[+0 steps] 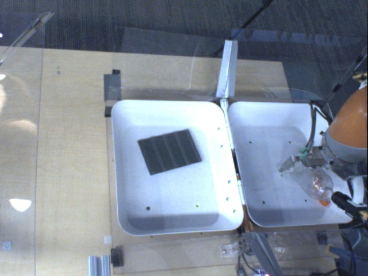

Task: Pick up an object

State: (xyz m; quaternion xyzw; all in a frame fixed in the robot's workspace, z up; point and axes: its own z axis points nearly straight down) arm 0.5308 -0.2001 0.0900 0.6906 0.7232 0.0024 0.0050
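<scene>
— Where is the gripper?

— Low over the right bin, near its right side, below the arm's orange band. Whether it is spread or pressed together cannot be made out; it blurs into a clear, glassy object with an orange spot lying just beside it on the bin floor.

— Is that object gripped?

— Nothing shows it held.

— And the other bin?

— The left bin holds a dark ribbed slab, lying flat and tilted, upper centre, well apart from the arm. Both bins sit touching on the pale wooden bench.
</scene>
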